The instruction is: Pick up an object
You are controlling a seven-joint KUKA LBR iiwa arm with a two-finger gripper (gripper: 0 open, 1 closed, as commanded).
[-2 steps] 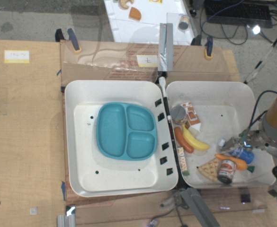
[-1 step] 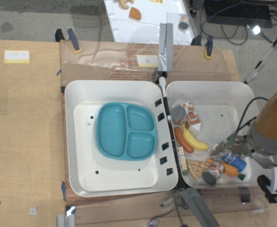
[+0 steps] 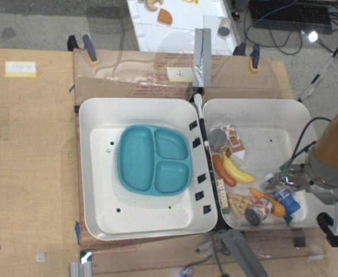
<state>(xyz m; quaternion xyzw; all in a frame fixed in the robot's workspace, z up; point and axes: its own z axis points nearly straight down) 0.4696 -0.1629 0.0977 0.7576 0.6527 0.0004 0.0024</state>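
The right bin (image 3: 255, 104) holds several toy foods. A yellow banana (image 3: 238, 171) lies beside a red hot dog (image 3: 223, 171). Behind them are a grey can (image 3: 217, 138) and a small orange-and-white box (image 3: 233, 138). A pizza slice (image 3: 238, 202), an orange carrot (image 3: 268, 201), a tipped can (image 3: 258, 212) and a blue-and-white packet (image 3: 290, 202) lie near the front wall. My gripper (image 3: 279, 182) hangs low over the bin's right side, just above the carrot and the blue packet. I see nothing held in it.
The left bin (image 3: 134, 103) carries a teal divided plate (image 3: 154, 159). Black clips line the wall shared by the two bins (image 3: 202, 172). The arm's orange band (image 3: 336, 146) stands over the right bin's right rim. Cardboard and clamps lie behind the bins.
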